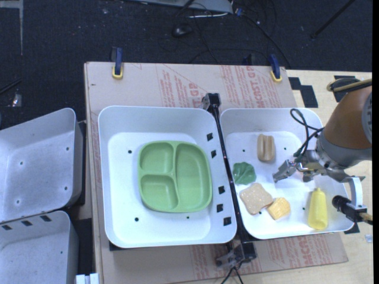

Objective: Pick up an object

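right bin [284, 116]: bare floor mid-back | blocked front: bread slice [256, 197], cheese [279, 208], mustard bottle [317, 209]

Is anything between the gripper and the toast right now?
Nothing visible. The gripper hangs in the right bin, up and to the right of the toast, with bare white floor between them. The green piece lies to the left and the yellow block to the toast's right, both off that line.

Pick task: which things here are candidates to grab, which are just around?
Candidates, right bin: hot dog, green leafy piece, bread slice, cheese chunk, yellow bottle; gripper above them.

Just around: green divided plate, clamps.
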Controlling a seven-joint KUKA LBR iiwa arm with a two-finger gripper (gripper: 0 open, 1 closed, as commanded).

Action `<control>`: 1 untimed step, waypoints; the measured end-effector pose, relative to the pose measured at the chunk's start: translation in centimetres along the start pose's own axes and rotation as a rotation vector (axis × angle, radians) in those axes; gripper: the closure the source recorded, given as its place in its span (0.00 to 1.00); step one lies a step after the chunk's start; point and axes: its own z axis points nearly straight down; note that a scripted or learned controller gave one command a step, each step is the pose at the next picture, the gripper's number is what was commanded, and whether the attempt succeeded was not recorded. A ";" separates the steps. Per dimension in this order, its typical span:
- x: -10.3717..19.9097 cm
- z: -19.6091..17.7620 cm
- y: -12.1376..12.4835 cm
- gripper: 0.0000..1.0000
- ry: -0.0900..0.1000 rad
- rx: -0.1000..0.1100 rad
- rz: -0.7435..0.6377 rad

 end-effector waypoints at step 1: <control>-0.1 -1.4 0.2 1.00 -0.003 -0.007 0.000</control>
